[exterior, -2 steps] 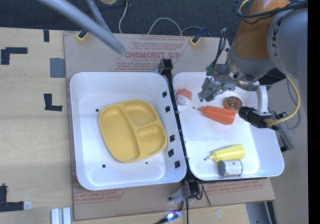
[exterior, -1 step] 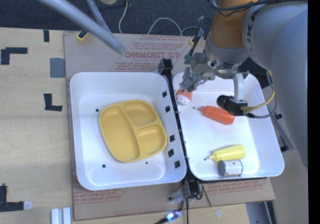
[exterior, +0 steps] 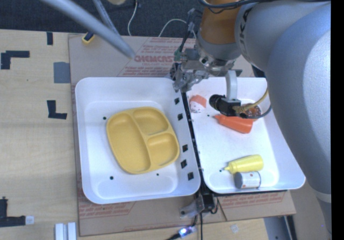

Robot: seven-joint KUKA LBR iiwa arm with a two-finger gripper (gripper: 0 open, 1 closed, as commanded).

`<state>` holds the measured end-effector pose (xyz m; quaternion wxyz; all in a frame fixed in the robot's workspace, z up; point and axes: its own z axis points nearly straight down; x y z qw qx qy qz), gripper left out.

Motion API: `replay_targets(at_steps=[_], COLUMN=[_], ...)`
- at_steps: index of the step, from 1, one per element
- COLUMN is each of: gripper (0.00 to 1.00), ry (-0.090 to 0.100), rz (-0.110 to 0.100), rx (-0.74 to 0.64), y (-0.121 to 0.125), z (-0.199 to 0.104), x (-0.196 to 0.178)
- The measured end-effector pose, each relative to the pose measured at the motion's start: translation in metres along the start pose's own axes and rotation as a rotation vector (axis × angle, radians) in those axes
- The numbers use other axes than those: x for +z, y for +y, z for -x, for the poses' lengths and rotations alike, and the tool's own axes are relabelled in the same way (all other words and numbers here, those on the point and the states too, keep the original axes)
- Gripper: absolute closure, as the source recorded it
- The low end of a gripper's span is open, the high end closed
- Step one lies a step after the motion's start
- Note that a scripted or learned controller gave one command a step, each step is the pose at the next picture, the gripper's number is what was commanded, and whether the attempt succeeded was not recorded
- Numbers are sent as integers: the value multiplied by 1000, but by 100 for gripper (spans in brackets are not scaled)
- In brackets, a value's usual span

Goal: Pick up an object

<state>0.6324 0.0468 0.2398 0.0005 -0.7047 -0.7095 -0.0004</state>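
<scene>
My gripper (exterior: 185,75) hangs at 12 o'clock over the bins' divider; open or closed, can't tell. Orange carrot toy (exterior: 235,122) lies in right bin (exterior: 279,172), yellow bottle (exterior: 245,164) at 5. Yellow divided plate (exterior: 142,139) in left bin (exterior: 88,126). Cardboard sheet (exterior: 153,56) covers wooden tabletop (exterior: 32,142); dark carpet (exterior: 43,13) beyond.

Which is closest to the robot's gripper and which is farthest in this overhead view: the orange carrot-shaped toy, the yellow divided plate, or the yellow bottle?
Measured from the gripper above the top of the wall between the bins:
1. Orange carrot-shaped toy, right bin, upper part.
2. Yellow divided plate, left bin, middle.
3. Yellow bottle, right bin, near the front edge.
</scene>
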Motion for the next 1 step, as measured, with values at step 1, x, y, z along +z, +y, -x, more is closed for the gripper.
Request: replay_targets(at_steps=[1], gripper=[100], ry=[-1], rz=[-1], rx=[2], y=[14], z=[-40], x=[11])
